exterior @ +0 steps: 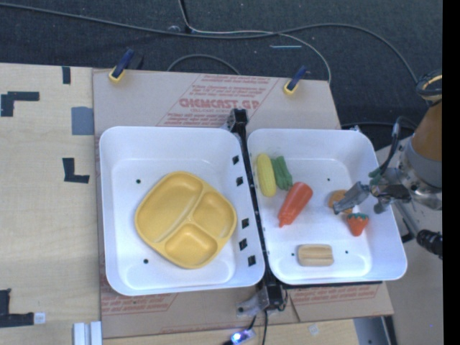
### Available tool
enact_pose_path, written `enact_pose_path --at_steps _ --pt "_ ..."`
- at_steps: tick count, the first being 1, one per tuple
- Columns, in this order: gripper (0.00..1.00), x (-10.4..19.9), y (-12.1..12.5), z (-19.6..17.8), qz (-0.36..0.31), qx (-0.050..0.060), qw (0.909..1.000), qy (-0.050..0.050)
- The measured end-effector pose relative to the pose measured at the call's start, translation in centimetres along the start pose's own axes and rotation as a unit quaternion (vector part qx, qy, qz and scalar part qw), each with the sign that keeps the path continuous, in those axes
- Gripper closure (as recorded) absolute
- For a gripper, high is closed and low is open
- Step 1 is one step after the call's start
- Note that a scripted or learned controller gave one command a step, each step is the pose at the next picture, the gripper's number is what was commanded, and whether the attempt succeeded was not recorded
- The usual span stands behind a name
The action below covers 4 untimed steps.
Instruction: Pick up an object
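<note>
Left shallow white plastic bin (115, 192): one yellow three-compartment plastic tray (185, 218), lying flat near the bin's centre, turned at a slant.

Right shallow white plastic bin (323, 144): five toy foods.
- Yellow plastic corn cob (266, 175), at 10 o'clock of the bin's centre, touching a green plastic pod (281, 172) on its 3 o'clock side.
- Orange-red plastic carrot (295, 203), near centre, tip pointing toward 7 o'clock.
- Tan oblong bread-like block (315, 255), at 6 o'clock, near the front wall.
- Small orange round piece (338, 199), at 3 o'clock, partly hidden under the pincer.
- Small red strawberry-like piece (357, 223), at 4 o'clock, just below the pincer.

Grey arm (424, 157) with orange band: enters at 3 o'clock. Pincer (351, 198) over the bin's 3 o'clock side, above the small orange piece; cannot tell whether it is parted or closed.

Both bins rest on a brown cardboard sheet (215, 99) on the table (36, 214).
</note>
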<state>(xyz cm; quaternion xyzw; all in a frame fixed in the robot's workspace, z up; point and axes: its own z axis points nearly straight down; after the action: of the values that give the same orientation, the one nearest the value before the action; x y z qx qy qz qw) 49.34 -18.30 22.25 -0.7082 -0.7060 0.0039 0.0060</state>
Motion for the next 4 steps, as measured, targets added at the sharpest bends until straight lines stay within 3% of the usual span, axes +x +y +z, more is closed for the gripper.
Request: enact_pose_path --at_steps 1,3,4 --pt "0.0 0.0 0.2 -0.5 -0.002 -0.005 1.0 -0.001" --pt "0.0 0.1 -0.1 10.8 -0.002 -0.001 1.0 0.0" --pt "0.0 0.1 -0.1 14.0 -0.002 -0.005 1.0 -0.002"
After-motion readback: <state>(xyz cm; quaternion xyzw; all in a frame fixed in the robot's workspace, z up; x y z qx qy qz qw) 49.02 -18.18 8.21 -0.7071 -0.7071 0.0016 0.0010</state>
